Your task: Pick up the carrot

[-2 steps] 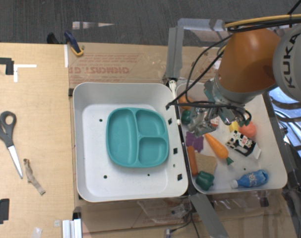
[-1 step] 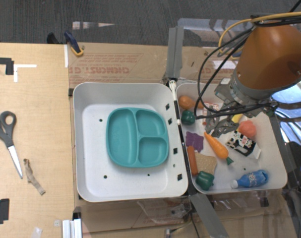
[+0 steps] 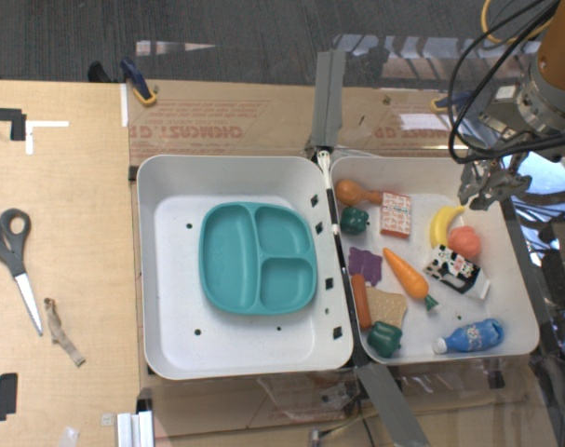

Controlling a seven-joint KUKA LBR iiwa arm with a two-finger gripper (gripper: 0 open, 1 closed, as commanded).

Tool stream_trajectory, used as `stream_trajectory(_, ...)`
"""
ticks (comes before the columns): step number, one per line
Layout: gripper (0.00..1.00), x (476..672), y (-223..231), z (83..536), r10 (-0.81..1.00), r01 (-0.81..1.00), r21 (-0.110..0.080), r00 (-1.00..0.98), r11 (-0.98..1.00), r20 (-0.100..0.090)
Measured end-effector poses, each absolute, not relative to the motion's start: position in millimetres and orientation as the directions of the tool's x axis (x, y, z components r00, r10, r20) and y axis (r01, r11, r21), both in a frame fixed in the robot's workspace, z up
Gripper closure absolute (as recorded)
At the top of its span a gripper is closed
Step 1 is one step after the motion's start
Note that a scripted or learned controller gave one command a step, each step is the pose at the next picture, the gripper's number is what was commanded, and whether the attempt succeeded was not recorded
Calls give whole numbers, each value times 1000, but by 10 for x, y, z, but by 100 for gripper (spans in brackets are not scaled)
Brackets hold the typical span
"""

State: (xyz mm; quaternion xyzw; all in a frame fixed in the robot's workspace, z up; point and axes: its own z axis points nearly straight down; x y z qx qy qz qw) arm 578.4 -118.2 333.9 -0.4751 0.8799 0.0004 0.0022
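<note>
The carrot (image 3: 405, 273) is orange with a small green stub at its lower right end. It lies slantwise on the floor of the right bin (image 3: 515, 287), near the middle. My gripper (image 3: 482, 190) hangs over the bin's far right corner, up and to the right of the carrot and well apart from it. It is just above a yellow banana (image 3: 443, 223). Nothing shows in its grasp.
Around the carrot lie a purple piece (image 3: 364, 263), a toast slice (image 3: 386, 305), a red sausage (image 3: 360, 301), a cow-patterned box (image 3: 450, 268), a pink ball (image 3: 465, 240) and a blue bottle (image 3: 470, 336). The left bin (image 3: 161, 250) holds a teal divided plate (image 3: 259, 257).
</note>
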Motion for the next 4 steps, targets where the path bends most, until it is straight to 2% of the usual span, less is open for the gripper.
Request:
stream_trajectory(1, 100, 5676, -1987, 4096, -791, -791, -3, -612, 612, -4)
stream_trajectory(2, 100, 4942, -1887, 3514, -832, -832, 1, -555, 555, -3)
stream_trajectory(4, 100, 4981, -1879, 3691, -828, -828, -3, -561, 561, -11)
